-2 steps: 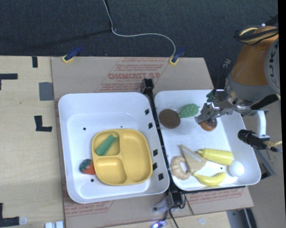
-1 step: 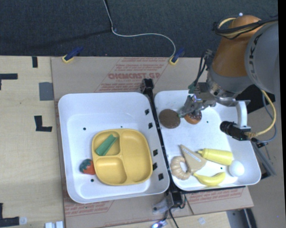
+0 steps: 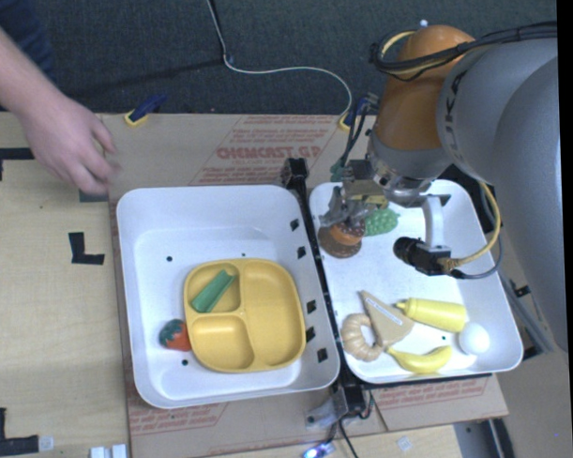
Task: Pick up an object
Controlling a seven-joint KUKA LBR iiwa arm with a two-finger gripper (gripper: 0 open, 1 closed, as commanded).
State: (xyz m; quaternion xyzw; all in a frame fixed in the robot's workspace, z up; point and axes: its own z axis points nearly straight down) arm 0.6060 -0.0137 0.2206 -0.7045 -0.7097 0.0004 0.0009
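1. The grey arm point(image 3: 508, 122), with its orange band point(image 3: 417, 78), reaches in from the right over the right bin point(image 3: 488, 357).
2. The left bin point(image 3: 146, 228) holds a yellow divided plate point(image 3: 257, 318); a green piece point(image 3: 212, 292) lies in the plate's upper-left compartment, and an orange-red toy point(image 3: 175, 335) sits just beside the plate's left edge.
3. A person's hand point(image 3: 72, 146) rests on the cardboard beyond the left bin.
4. The gripper point(image 3: 345, 217) hangs low at the right bin's upper-left, over a brown round toy point(image 3: 341, 238) and beside green grapes point(image 3: 378, 220); whether its jaws are apart or together, I cannot tell.
5. Near the front lie a yellow bottle point(image 3: 435, 312), banana point(image 3: 421, 360), croissant point(image 3: 358, 335), tan wedge point(image 3: 388, 321) and white egg point(image 3: 474, 340).
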